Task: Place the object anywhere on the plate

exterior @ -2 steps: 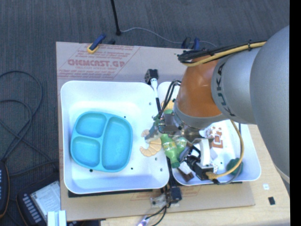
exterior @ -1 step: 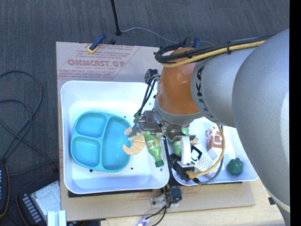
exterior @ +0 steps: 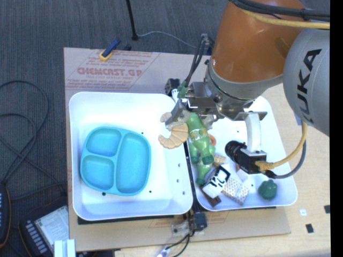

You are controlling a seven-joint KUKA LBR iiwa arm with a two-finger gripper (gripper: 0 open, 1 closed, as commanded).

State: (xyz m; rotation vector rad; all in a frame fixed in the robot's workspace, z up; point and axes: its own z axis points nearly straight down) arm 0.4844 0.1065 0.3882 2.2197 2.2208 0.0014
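The orange band of the arm [exterior: 252, 33] sits closest to the lens, with grey casing beside it bearing large black letters that read "KU" before the frame cuts them off. Below it the gripper [exterior: 185, 116] hangs over the inner edge of the right bin [exterior: 278, 199], and a tan croissant [exterior: 173, 137] lies at its tips, over the seam between the two bins, its long axis running roughly left to right with the curve opening downward. Whether the fingers grip it or merely touch it cannot be told. One blue plate [exterior: 115, 160] with three compartments rests in the left bin [exterior: 107, 103], well apart from the croissant. The brown board [exterior: 107, 71] under the bins reads "CHEMCAST GP" in red. The right bin holds one green bottle [exterior: 201, 149], one green ball [exterior: 267, 189] and one black-and-white box [exterior: 216, 182]
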